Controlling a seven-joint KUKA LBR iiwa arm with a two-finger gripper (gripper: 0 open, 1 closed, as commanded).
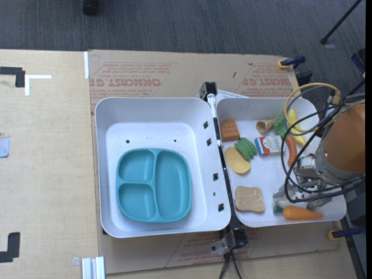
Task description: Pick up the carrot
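Approach step of the pick. The orange plastic carrot (301, 213) lies flat along the near wall of the right-hand white bin (244, 106), beside the slice of toy bread (250, 199). The gripper (306, 186) hangs just above the carrot among black cables; you cannot tell how it is set. In your next move, judged from here, you must lower onto the carrot's middle and grip across its width. Count: two white bins, one teal divided plate (154, 185) in the left bin (151, 112), one carrot, roughly eight other toy foods.
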